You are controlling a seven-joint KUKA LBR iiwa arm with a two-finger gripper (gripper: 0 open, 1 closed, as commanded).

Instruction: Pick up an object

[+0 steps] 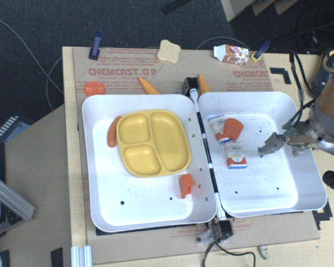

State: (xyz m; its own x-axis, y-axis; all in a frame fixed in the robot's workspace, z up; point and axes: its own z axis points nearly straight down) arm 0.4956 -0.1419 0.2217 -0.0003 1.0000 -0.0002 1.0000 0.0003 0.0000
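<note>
Brown board (128, 71) printed with red lettering is carrying two white bins above dark carpet (39, 21). Gripper (267, 148) is hovering low over the right bin (278, 196), fingers slightly parted, nothing between them. Just beyond its tips, a small carton (234, 154) is lying flat, long axis running up-down in view; an orange cup (232, 129) is sitting beside that. Farther off, the left bin (100, 199) is holding a yellow divided plate (153, 142).
</note>
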